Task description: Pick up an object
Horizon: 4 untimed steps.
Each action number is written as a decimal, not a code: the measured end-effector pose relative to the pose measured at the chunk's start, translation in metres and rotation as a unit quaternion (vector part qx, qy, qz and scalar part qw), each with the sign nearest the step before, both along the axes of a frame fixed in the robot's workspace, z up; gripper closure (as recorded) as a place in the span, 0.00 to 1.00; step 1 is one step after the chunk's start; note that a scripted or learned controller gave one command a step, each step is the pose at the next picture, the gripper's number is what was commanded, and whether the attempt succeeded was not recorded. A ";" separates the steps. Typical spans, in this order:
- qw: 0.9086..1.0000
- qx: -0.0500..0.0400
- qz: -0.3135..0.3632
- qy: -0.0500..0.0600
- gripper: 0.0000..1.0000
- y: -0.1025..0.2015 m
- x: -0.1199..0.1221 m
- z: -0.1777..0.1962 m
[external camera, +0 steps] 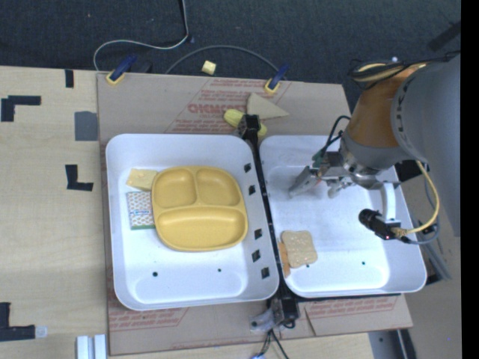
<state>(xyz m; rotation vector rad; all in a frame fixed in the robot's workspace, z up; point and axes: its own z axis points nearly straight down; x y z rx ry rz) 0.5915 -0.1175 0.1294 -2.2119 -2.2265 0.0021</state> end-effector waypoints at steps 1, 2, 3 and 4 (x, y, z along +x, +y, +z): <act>1.000 -0.001 -0.001 -0.001 0.00 0.017 0.042 -0.047; 1.000 -0.001 -0.005 0.010 0.00 0.021 0.066 -0.045; 1.000 0.003 -0.004 0.007 0.00 0.002 0.075 -0.045; 1.000 0.002 -0.003 0.005 0.00 -0.003 0.075 -0.045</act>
